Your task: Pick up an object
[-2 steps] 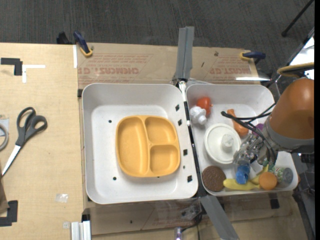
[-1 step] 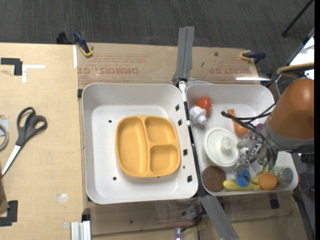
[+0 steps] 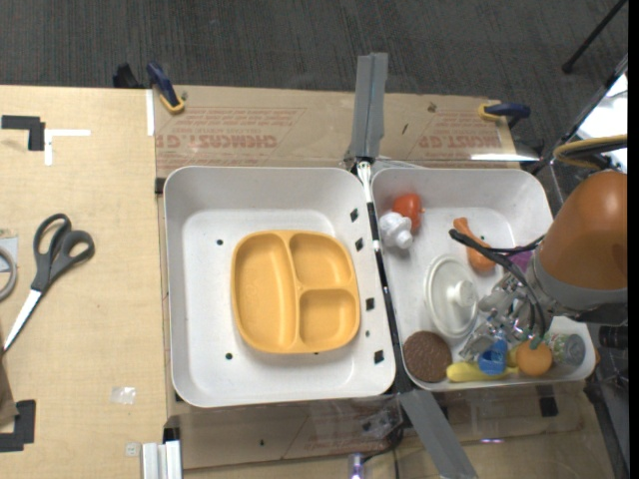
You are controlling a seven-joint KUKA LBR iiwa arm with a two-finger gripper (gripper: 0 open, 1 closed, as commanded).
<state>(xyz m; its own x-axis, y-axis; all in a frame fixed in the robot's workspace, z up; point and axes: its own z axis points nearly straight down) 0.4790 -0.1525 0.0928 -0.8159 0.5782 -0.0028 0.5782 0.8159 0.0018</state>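
Fingers of the gripper (image 3: 496,329) are seen low in the right bin (image 3: 519,186), in a crowd of small things, and it cannot be told if they are spread or pressed together. Nothing can be seen held between them.

Far left on the worktop (image 3: 80,367), a pair of scissors (image 3: 45,267) is laid flat, well apart from both bins. Lots of bare room is left around it.

Next, the left bin (image 3: 190,297) is seen. A yellow plate (image 3: 296,290) with three parts is laid flat in its middle. A strip of white floor is left free all around the plate.

The two bins are set side by side, with their rims touching.

All the small things for picking are found in the right bin. A red and white toy (image 3: 400,219) is placed near the top left corner. A long orange piece (image 3: 477,248) is laid to the right of it. A clear cup (image 3: 450,293) is placed in the middle, just beside the gripper. Along the front wall, a brown round disc (image 3: 427,356), a yellow piece (image 3: 460,372), a blue piece (image 3: 491,362) and an orange ball (image 3: 534,359) are packed in a row. The blue piece is just below the gripper.

Little room is left near the front wall. More free floor is seen at the top of this bin.
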